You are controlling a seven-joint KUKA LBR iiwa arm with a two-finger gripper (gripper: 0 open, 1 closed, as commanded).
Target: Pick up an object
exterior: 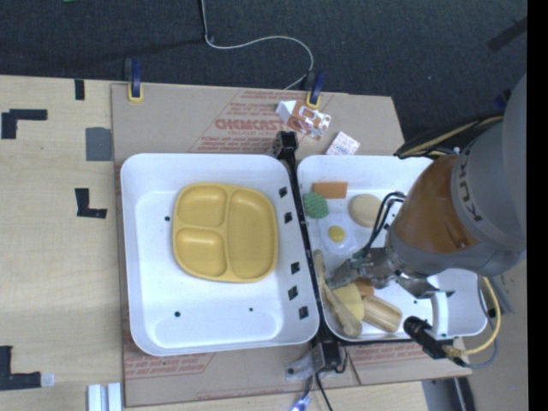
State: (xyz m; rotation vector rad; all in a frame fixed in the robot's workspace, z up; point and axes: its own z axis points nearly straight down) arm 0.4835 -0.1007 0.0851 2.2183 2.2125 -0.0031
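The right bin [462,311] holds several toy foods. An orange block [330,190], a green piece [316,205] and a beige egg-shaped piece [364,209] lie at its far end, with a small fried egg [336,235] just nearer. At the near left lie a long banana-like piece [329,296], a yellow chunk [349,299] and a tan roll [383,314]. My gripper [353,272] is low in this bin, right above the yellow chunk and a small orange piece [367,288]. The wrist hides the bin's middle.
The left bin [145,306] carries a yellow divided plate [226,232]. A black divider strip [294,229] runs between the bins. Small packets [305,118] and a white tag [342,144] lie on the cardboard behind. The arm's grey and orange body [454,221] covers the right bin's right side.
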